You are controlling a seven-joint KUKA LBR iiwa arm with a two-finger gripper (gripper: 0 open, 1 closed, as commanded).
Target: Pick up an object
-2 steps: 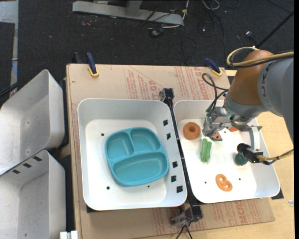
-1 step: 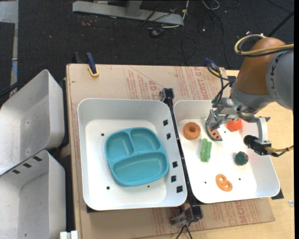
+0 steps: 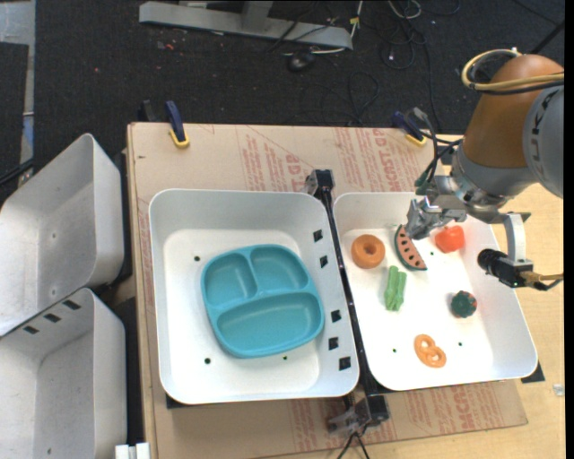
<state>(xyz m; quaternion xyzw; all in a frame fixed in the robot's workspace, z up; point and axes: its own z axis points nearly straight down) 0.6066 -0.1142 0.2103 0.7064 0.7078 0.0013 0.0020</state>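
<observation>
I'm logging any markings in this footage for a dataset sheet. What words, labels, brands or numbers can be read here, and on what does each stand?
Red printed lettering, repeated across the brown board under the two bins: upside down from this view and too faint to quote.
Dark letters on the arm, at the right edge of the view: cut off, not readable as a word.
The blue tray, the white bins and the toy foods carry no visible text.

A dark floor [image 3: 81, 81] surrounds a tan cardboard-covered bench top [image 3: 260, 157] printed with faint red lettering. Black cables [image 3: 377, 54] trail across the floor near a flat grey metal base [image 3: 242, 22] at the top. Two blue-and-yellow clamps [image 3: 177, 125] grip the bench's far edge. Two spare white plastic tubs [image 3: 54, 269] sit at left.
</observation>
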